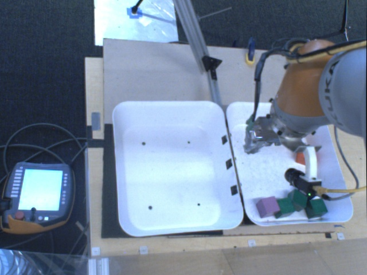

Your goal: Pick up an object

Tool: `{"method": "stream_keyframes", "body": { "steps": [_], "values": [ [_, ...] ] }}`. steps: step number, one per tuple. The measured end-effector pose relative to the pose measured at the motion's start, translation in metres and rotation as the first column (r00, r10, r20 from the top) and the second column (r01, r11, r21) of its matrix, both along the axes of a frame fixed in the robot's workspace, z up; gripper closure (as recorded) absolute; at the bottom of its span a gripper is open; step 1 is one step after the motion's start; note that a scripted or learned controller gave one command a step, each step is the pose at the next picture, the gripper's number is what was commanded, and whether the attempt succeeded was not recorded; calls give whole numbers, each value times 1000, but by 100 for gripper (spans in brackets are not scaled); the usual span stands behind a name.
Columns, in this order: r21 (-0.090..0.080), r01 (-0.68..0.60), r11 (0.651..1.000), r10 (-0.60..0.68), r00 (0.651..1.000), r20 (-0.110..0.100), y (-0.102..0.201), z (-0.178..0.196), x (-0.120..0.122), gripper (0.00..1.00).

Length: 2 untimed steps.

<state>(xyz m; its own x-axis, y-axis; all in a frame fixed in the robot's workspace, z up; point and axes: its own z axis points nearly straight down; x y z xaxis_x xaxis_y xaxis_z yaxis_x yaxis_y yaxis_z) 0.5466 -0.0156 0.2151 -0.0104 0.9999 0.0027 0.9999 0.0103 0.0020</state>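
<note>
Hovering over the right bin (250,211), my gripper (254,140) high of the blocks.
Finger state: cannot tell; I risk missing the purple block (267,206) and green blocks (298,204), lower right.

Light is bright and even from overhead, with a cool bluish cast. The left white bin (172,165) is nearly blown out, its floor showing only faint shading. Strong glare whitens the plastic sheet (137,13) at the top and the teach pendant (37,196) screen. Shadows are soft and short. The arm (327,79) looks slightly blurred; overall detail is coarse and grainy
</note>
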Motion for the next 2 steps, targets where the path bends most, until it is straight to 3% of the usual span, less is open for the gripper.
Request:
{"method": "stream_keyframes", "body": {
  "steps": [2],
  "values": [
    [0, 0, 1000, 0, 1000, 0, 94, 3, 2, 100]
  ]
}}
